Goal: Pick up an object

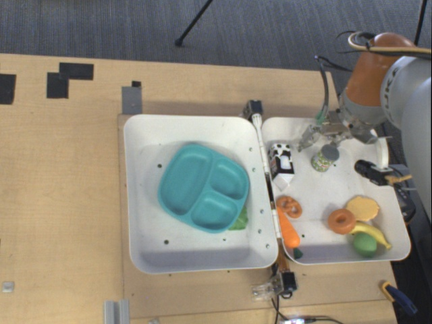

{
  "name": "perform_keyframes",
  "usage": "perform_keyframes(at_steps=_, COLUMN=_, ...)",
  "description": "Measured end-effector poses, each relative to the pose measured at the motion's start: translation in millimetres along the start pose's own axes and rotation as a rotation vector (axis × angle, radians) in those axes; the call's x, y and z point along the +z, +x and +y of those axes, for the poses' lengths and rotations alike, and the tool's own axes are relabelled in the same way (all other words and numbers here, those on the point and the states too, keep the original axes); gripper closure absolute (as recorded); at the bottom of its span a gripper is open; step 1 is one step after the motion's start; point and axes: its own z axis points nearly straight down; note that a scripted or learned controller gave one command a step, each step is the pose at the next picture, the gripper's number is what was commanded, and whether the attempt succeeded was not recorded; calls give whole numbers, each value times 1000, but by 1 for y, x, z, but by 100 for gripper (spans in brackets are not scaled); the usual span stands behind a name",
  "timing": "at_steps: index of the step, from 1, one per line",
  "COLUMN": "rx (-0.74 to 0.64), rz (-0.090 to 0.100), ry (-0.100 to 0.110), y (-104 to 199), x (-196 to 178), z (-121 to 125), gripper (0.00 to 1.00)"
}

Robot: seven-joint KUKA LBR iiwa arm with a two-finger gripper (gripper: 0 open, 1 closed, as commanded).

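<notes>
My gripper (328,138) hangs over the back part of the right bin (398,248), reaching in from the right. Right under its tip is a small round grey-green object (325,159); whether it is gripped or just lying on the bin floor is unclear. A black-and-white toy (281,159) lies to its left by the bin's left wall. Nearer the front are a pretzel (289,206), a carrot (289,232), an orange donut (341,220), a yellow piece (364,207), a banana (373,234) and a green fruit (364,246).
The left bin (145,248) holds a teal divided plate (204,187) with a green item (238,222) peeking out from under its front right corner. A divider rail (265,174) separates the bins. The grey arm (405,93) fills the right rear.
</notes>
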Motion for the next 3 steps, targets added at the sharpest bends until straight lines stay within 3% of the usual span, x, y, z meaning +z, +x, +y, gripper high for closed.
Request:
perform_keyframes(at_steps=1, rx=-261, rz=1, ry=5, y=-57, x=11, z=-26, gripper=0)
perform_keyframes(at_steps=2, rx=-262, rz=-1, ry=-1, y=-57, x=-1, z=-24, gripper=100)
perform_keyframes(at_steps=3, rx=-116, rz=2, ry=3, y=-1, x=-60, z=-18, gripper=100)
